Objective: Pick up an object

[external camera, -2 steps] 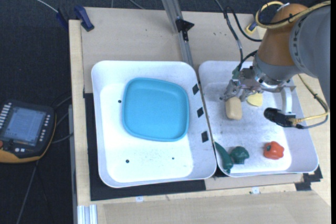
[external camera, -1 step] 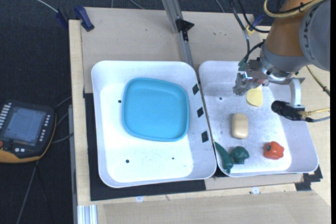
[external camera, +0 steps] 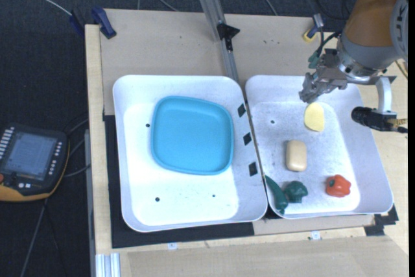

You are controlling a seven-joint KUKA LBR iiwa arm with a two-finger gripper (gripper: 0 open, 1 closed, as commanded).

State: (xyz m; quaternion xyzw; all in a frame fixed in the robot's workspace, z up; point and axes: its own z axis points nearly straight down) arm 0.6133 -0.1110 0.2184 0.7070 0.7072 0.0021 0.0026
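A: We start with the two shallow white plastic bins; the left bin [external camera: 130, 204] bears a square blue plastic plate [external camera: 192, 134].

B: In the right bin [external camera: 373, 159] we see a beige oblong soap bar [external camera: 296, 156], a pale yellow rounded piece [external camera: 314, 117], a red pepper-like toy [external camera: 337, 185] and a dark green lump [external camera: 292, 192].

A: The grey two-finger gripper [external camera: 311, 95] hangs just above the yellow piece; we cannot tell its opening.

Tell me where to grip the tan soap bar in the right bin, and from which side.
Grip the tan soap bar across its short width, fingers on its two long sides, coming straight down from above. It lies flat and apart from its neighbours in the right bin, so both long sides are free.
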